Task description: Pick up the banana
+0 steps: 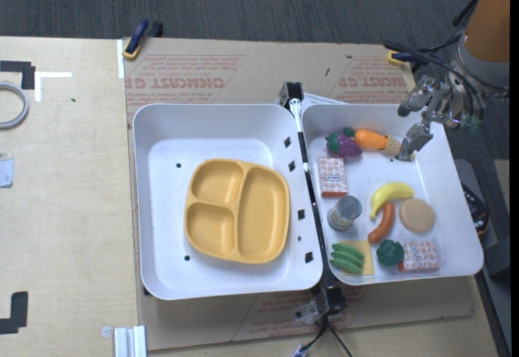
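The yellow banana (pixel 391 195) lies curved in the middle of the right bin (pixel 451 177), between a red sausage (pixel 381 223) and a round tan bun (pixel 417 215). My gripper (pixel 407 128) hovers over the bin's far right corner, up and right of the banana and well apart from it. Its fingers are open with nothing between them. One fingertip (pixel 403 150) points down close to the orange carrot (pixel 371 138).
The right bin also holds a purple vegetable (pixel 345 144), a small carton (pixel 332 177), a can (pixel 345 212), green pods (pixel 349 258), broccoli (pixel 389 252) and a red box (pixel 420 255). The left bin (pixel 154 185) holds a yellow divided plate (pixel 238 210).
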Robot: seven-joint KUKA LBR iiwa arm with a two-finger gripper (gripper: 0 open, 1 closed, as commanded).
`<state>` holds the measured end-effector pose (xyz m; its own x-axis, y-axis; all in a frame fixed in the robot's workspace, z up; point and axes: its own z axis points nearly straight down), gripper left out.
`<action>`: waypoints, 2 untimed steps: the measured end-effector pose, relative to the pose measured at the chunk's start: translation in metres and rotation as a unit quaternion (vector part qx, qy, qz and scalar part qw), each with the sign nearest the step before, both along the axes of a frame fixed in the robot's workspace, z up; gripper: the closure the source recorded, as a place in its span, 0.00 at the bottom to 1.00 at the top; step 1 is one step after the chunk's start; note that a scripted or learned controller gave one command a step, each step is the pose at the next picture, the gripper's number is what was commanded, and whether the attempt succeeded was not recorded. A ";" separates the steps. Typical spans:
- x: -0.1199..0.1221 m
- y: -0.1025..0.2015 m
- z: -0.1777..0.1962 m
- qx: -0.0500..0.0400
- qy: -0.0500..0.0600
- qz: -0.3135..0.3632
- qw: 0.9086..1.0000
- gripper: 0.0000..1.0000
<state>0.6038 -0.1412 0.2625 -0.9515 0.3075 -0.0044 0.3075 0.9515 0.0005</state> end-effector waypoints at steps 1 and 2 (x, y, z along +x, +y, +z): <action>-0.062 -0.009 -0.169 0.000 0.001 0.023 1.000 0.00; -0.028 -0.020 -0.170 0.000 0.000 -0.025 1.000 0.00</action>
